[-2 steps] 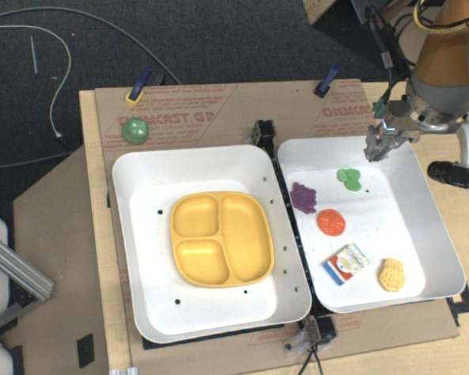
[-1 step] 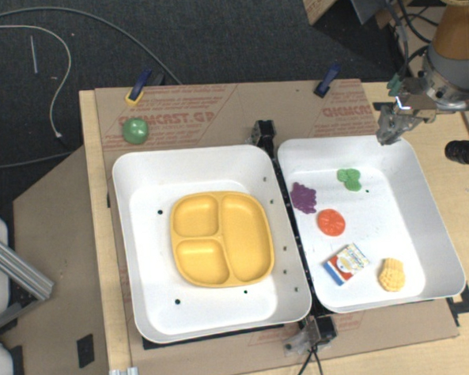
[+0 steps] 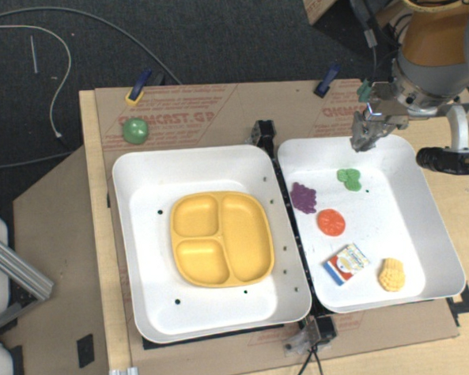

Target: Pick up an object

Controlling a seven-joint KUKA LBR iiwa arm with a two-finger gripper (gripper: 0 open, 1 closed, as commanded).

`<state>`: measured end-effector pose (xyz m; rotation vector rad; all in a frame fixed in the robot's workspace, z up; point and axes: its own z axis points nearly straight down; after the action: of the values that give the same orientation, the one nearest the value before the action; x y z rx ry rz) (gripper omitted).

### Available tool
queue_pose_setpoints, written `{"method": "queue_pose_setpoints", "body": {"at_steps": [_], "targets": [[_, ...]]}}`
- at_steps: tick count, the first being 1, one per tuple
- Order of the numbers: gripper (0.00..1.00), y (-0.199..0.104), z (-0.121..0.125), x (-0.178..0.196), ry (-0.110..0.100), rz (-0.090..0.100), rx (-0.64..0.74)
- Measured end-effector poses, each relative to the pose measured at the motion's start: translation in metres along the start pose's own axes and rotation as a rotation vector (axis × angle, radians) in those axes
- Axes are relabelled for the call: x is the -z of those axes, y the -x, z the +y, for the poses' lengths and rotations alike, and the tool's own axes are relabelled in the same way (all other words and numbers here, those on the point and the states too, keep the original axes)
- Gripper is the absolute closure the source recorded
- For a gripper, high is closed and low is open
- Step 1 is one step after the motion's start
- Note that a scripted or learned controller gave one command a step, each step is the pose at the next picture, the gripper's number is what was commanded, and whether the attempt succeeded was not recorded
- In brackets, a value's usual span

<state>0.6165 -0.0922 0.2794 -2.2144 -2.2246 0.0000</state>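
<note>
Green toy (image 3: 349,178): lies in the right bin (image 3: 435,234), toward its far end, nearest the jaws.
Progress: nothing lifted yet; the whole pick remains.
Gripper (image 3: 365,139): over the bin's far rim, just beyond the green toy, apart from it.
Jaws: carrying nothing; their spread I cannot tell.

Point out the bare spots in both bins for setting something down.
Left white bin: only a bare border around the yellow three-compartment plate. Right white bin: free right side and far-left corner; crowded around the purple piece, green piece and red piece.
</note>
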Motion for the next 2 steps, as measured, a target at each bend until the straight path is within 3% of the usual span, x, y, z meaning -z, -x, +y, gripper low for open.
{"method": "queue_pose_setpoints", "body": {"at_steps": [2], "targets": [[1.00, -0.096, -0.022, -0.032, -0.002, 0.001, 0.001]]}}
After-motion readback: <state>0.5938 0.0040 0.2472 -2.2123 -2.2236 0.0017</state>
